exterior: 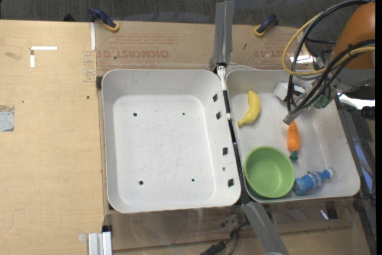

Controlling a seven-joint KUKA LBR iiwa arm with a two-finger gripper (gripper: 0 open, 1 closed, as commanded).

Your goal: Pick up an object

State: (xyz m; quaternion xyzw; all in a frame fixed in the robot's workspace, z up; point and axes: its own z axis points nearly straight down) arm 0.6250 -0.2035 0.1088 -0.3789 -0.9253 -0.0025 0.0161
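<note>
Camera view: gripper (pixel 290 118) above carrot (pixel 293 138), state unclear; banana (pixel 250 108), green bowl (pixel 270 172), bottle (pixel 310 181) nearby.

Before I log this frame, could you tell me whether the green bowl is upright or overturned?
Upright: the green bowl shows its open hollow facing up, sitting in the right bin beside the blue bottle.

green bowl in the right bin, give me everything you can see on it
The green bowl is round, plain lime green and matte, plastic by the look. It sits upright, mouth up, with nothing visible inside. It is in the near left corner of the right bin, its rim against or overlapping the bin's near edge. A blue bottle lies at its right side, touching or nearly so. The carrot and banana lie apart from it.
</note>
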